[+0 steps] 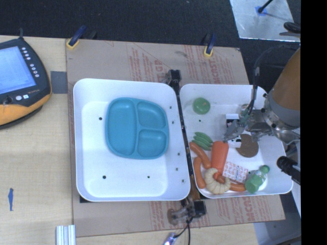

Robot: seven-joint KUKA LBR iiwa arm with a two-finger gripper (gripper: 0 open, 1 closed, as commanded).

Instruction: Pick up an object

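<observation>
Camera view: my end effector (236,130) is low in the right bin (220,93), just beside the brown disc (249,147) and near the carrot (219,156). I cannot tell its state. Nothing appears lifted; every object lies in the bin. Judged progress: approach made, grasp and lift remain. The left bin (89,137) holds a blue tray (137,127).

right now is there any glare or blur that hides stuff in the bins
Camera view: even overhead light, soft shadow along the left bin's walls, blue plate sharp. The right bin reads clearly, but the gripper is small and cluttered, and the orange-banded arm looks soft at the frame's edge.
</observation>
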